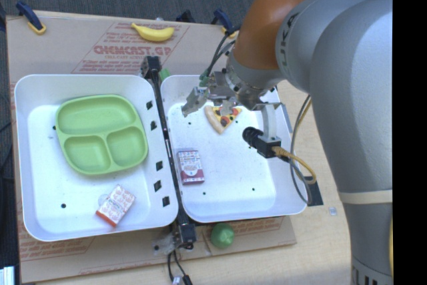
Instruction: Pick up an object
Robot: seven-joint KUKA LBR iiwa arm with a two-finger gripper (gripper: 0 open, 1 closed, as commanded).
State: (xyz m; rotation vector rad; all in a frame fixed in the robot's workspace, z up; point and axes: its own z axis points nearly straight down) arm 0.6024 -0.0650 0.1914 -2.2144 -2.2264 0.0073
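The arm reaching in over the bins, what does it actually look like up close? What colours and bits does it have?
The arm is a thick, rounded tube of smooth light grey, with dark lettering near a glossy orange band above the wrist. Below that sits a dark metal gripper with thin black cables looping up to it. A small black fitting sticks out at the side, and a yellow cable curls from it.

Grey arm (333, 77), tool (212, 103) lowered

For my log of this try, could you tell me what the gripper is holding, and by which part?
It cannot be told: the gripper sits right at the pizza slice toy in the right bin, but the view shows no object clearly between its fingers.
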